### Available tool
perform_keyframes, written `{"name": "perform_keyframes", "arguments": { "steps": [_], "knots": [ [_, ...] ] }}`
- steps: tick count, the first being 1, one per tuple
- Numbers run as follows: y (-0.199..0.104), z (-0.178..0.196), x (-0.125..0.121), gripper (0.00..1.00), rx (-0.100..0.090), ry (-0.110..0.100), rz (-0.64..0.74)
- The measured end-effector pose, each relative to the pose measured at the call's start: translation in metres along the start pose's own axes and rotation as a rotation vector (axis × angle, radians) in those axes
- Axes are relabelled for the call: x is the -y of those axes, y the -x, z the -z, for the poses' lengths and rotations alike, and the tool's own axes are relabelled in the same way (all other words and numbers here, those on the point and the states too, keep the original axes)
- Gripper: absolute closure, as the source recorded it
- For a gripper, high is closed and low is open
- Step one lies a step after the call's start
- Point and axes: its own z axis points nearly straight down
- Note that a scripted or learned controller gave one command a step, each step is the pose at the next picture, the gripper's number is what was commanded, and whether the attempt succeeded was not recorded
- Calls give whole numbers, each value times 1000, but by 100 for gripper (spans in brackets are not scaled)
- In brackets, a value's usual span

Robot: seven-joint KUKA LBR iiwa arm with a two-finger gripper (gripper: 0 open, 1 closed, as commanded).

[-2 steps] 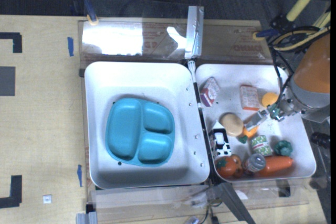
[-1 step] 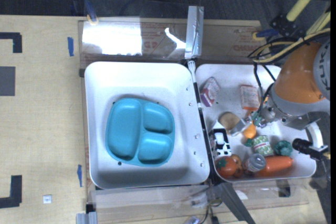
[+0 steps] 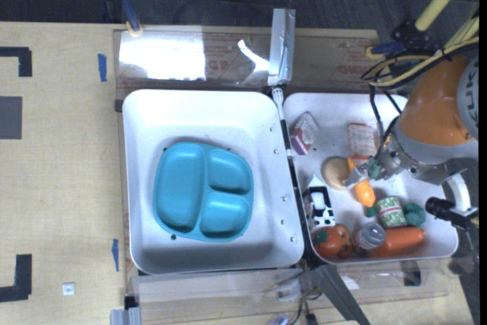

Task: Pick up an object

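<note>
Two white bins sit side by side on the bench. The arm (image 3: 445, 114) reaches in from the right, its orange band above the right bin (image 3: 335, 106), and the wrist slants down and leftward into that bin. The gripper (image 3: 370, 169) is low among the toys, at the middle of the bin, right by the upper end of a small orange carrot (image 3: 366, 192). Whether it is released or clenched cannot be told from this view, and nothing is plainly seen between its tips.

The left bin (image 3: 144, 118) holds a blue divided plate (image 3: 202, 189), lying flat with one long compartment on its left and two smaller ones on its right.

The right bin holds a crowd of small items. A tan roundish piece (image 3: 335, 171) lies just left of the gripper. A wrapped packet (image 3: 305, 133) lies toward the far left corner, and a second packet (image 3: 361, 137) lies right of it. A black-and-white item (image 3: 320, 208) rests against the left wall. Along the near wall lie a tomato (image 3: 332, 240), a grey can (image 3: 371, 235) and a long carrot (image 3: 405, 239), its long axis across the bin. A green-labelled can (image 3: 390, 211) lies above that carrot.

The small carrot's long axis runs from the gripper down toward the near wall, slightly tilted.
</note>
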Motion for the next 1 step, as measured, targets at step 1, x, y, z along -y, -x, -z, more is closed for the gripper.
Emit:
{"name": "perform_keyframes", "arguments": {
  "steps": [1],
  "knots": [
    [-67,117,-36,100,-5,-8,286]
  ]
}}
